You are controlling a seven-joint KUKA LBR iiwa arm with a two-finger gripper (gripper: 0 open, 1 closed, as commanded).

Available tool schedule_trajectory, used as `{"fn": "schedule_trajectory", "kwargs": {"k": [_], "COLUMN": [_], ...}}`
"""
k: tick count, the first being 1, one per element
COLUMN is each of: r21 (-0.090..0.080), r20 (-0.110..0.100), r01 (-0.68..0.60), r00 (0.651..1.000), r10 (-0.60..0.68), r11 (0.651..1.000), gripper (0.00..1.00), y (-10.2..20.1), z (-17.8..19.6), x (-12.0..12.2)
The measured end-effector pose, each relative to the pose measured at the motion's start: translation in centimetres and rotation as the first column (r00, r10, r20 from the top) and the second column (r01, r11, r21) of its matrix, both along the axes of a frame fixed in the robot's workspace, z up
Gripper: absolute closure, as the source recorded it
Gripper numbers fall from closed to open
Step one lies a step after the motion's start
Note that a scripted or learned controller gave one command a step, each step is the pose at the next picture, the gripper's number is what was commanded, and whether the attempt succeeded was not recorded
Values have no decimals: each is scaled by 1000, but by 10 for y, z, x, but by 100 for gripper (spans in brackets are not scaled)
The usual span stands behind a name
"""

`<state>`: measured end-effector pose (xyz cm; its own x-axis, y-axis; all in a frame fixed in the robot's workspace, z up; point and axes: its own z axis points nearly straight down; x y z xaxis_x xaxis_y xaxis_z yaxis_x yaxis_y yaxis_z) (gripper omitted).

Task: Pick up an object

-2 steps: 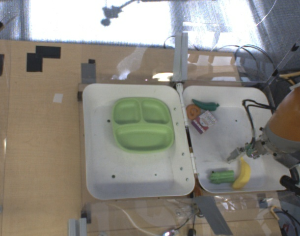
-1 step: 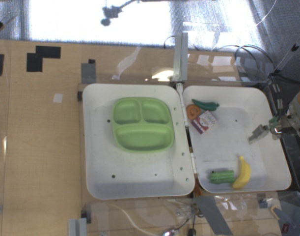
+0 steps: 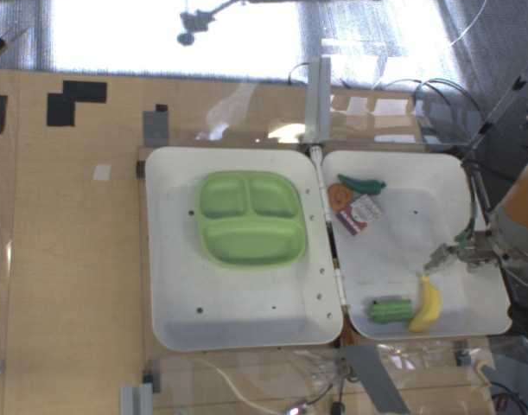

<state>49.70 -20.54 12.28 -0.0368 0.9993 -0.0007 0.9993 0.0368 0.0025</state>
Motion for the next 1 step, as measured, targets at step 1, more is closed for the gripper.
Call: {"fn": "schedule_trajectory", "kwargs": {"k": [1], "r21": [-9], "r20": [13], "r01": [-195], "r00": [981], "r10": [195], "r11": [981], "gripper": [0], "y": [21], "z": [-31], "x": [-5]}}
